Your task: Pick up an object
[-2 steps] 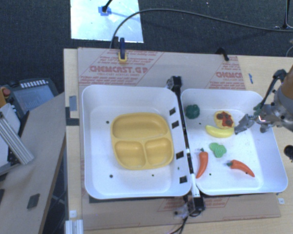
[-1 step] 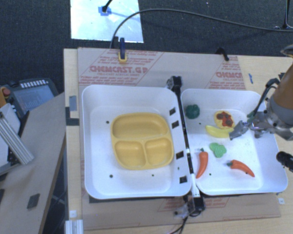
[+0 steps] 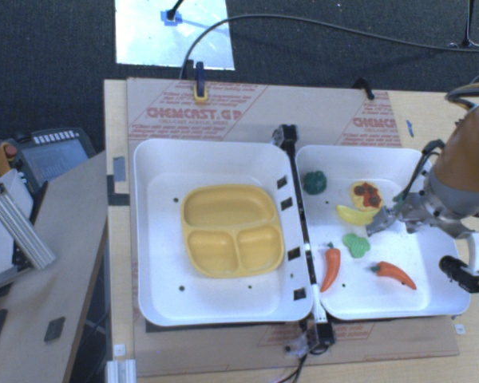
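Observation:
My gripper hangs over the right bin, just right of a yellow banana, and it looks open with nothing between its fingers. A round yellow piece with red topping lies just behind the banana. A light green vegetable sits in front of the banana. A dark green vegetable lies near the bin's back left. One orange carrot rests by the divider, and a second orange carrot lies below the gripper.
The left bin holds a yellow divided tray. A black clipped divider runs between the bins. The grey arm with its orange band covers the right bin's right side. A teach pendant lies off to the left.

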Controlling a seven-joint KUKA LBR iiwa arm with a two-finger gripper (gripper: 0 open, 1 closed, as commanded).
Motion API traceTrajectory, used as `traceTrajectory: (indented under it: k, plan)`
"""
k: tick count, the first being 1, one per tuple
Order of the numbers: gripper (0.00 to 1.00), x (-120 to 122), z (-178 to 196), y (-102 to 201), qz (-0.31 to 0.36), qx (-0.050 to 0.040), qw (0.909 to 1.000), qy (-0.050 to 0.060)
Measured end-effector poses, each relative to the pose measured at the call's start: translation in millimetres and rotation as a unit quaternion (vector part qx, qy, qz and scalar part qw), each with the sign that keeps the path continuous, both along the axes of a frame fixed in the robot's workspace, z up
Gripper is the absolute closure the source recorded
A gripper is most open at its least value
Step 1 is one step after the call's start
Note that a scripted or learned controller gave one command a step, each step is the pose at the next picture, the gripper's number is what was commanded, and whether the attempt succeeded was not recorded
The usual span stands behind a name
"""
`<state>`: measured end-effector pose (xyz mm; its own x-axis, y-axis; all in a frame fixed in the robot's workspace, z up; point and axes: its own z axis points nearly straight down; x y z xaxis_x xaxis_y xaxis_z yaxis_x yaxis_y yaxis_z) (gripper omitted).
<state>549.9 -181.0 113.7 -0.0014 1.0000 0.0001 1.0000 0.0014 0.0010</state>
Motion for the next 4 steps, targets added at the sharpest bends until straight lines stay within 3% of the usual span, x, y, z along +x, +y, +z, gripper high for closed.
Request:
traceTrajectory:
  k: [1, 3, 4]
  plan:
    - [1.0, 0, 11, 0, 0.0, -0.0006, 1.0, -0.001]
    - [1.0, 2, 120, -9, 0.001, -0.0012, 1.0, -0.003]
    - [1.0, 11, 122, 47, 0.004, 0.0001, 1.0, -0.001]
